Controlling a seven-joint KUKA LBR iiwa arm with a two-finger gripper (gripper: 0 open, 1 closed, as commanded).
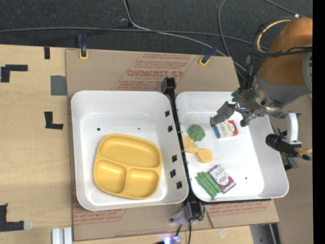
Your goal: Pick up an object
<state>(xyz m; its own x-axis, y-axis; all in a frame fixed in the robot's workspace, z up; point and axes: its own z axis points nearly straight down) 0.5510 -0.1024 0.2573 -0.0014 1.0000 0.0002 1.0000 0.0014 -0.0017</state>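
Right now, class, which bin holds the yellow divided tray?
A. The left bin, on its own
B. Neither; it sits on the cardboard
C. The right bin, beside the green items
A: the yellow tray lies in the left bin; the small food items, such as the broccoli, are in the right bin.

You see the arm (284, 44) cut off by the right edge. The packet (226, 129) near the right bin's (269, 187) far edge is partly hidden by the gripper (234, 117), its print too small to read.
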